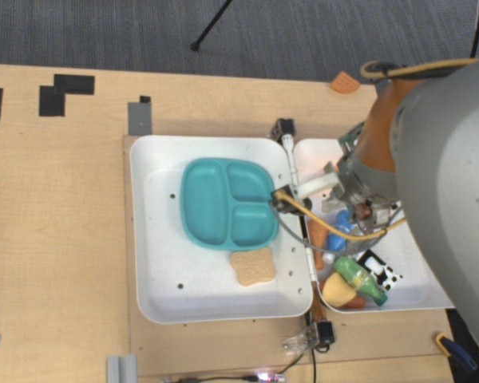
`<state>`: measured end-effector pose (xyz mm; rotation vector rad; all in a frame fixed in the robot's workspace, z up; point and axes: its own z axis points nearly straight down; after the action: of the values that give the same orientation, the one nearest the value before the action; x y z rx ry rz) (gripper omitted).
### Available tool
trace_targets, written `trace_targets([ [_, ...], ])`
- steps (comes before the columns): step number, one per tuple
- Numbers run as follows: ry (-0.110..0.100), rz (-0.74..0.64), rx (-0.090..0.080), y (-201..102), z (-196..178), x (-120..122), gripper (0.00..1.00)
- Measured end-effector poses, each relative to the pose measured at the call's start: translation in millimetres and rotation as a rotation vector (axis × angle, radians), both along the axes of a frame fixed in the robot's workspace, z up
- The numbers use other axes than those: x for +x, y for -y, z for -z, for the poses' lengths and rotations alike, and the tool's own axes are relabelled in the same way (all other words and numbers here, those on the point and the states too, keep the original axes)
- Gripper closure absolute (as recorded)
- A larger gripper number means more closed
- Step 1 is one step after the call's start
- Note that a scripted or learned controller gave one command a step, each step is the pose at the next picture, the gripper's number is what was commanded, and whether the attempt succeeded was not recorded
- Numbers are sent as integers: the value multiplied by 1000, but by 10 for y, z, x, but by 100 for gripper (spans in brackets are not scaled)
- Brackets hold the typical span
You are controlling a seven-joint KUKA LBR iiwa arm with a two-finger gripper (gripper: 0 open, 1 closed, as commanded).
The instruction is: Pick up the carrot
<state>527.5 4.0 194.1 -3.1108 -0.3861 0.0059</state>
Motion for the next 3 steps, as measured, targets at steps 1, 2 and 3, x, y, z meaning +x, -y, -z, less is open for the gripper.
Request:
trace_targets([
  [1,-1,-1,0,-1,2,-1,0],
  [2,0,5,-2,-456,-4,-402,0],
  [3,0,0,-1,-442,-106,-385,100],
])
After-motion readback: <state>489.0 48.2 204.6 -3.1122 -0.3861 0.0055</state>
